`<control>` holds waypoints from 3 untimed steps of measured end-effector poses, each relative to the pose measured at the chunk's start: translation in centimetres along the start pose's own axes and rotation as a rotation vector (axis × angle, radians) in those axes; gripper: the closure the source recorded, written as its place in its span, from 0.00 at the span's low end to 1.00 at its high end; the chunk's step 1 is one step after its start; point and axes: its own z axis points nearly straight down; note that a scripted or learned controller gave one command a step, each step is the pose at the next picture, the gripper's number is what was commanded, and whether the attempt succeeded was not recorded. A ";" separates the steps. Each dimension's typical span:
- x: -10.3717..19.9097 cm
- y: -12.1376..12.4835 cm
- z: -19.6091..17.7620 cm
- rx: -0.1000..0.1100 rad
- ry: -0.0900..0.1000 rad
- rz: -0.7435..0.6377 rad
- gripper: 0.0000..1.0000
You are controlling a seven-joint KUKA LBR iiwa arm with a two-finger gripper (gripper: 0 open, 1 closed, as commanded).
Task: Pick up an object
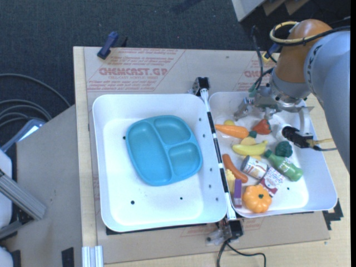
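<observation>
The right bin (321,189) holds several toy foods: an orange carrot (232,130), a yellow banana (249,148), a red fruit (261,127), a dark green broccoli (283,148), a green bottle (287,169), a small can (254,167), a reddish sausage (234,168), an orange pumpkin (257,198) and a purple piece (238,192). My gripper (256,111) hangs over the far end of this bin, just above the red fruit and the carrot. Its fingers stand open, and nothing is between them.
The left bin (114,202) holds a blue divided plate (164,149). A black clamp (201,84) sits at the far end of the wall between the bins. A blue clip (107,45) lies at the board's far left corner. Cables lie on the floor at left.
</observation>
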 end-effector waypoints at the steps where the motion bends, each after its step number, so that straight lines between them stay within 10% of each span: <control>1: 0.0 0.0 0.0 0.000 0.000 0.000 0.00; 3: 0.0 0.0 0.0 0.000 0.000 0.000 0.00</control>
